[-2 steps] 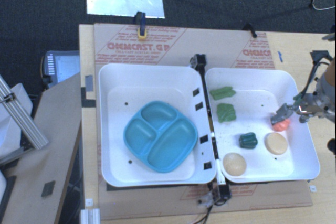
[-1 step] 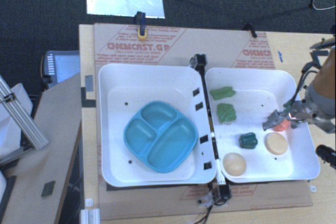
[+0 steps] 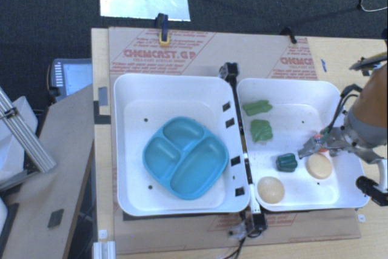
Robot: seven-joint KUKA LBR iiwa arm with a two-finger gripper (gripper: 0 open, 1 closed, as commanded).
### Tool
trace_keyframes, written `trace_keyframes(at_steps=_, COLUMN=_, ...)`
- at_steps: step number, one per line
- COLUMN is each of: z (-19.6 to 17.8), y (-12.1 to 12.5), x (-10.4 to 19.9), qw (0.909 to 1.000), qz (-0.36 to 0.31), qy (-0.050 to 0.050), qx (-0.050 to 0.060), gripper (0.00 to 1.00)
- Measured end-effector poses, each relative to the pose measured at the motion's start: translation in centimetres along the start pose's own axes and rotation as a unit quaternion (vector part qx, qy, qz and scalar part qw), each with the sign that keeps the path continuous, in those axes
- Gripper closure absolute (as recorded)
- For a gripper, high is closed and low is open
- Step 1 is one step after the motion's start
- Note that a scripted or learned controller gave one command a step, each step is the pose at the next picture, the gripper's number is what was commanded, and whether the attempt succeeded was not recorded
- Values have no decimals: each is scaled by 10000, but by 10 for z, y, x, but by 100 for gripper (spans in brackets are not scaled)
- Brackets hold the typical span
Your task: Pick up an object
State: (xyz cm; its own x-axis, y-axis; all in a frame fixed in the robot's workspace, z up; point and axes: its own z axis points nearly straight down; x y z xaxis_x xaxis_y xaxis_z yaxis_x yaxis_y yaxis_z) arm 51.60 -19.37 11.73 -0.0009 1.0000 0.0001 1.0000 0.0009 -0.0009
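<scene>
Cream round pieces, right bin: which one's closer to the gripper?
The upper-right cream piece, just below the gripper and right of the dark green block. The other cream piece lies farther off, near the bin's front-left corner.

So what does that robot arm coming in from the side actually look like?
The arm is thick and rounded, with an orange band above a grey wrist section. Dark cables loop beside it. At its end sits a small metal pincer, grey with a dab of red, much thinner than the arm itself.
</scene>
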Motion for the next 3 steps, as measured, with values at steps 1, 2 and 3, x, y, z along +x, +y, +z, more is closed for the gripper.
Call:
trace_keyframes(at_steps=1, z=33, y=1, x=0, qw=10000, qz=-1, qy=-8, qx=-18, gripper=0)
trace_keyframes(at_steps=2, z=22, y=2, x=0, qw=10000, qz=-1, qy=-7, qx=-25, gripper=100)
trace_keyframes(at_steps=3, z=-25, y=10, x=5, qw=10000, qz=-17, qy=-9, qx=-33, gripper=100)
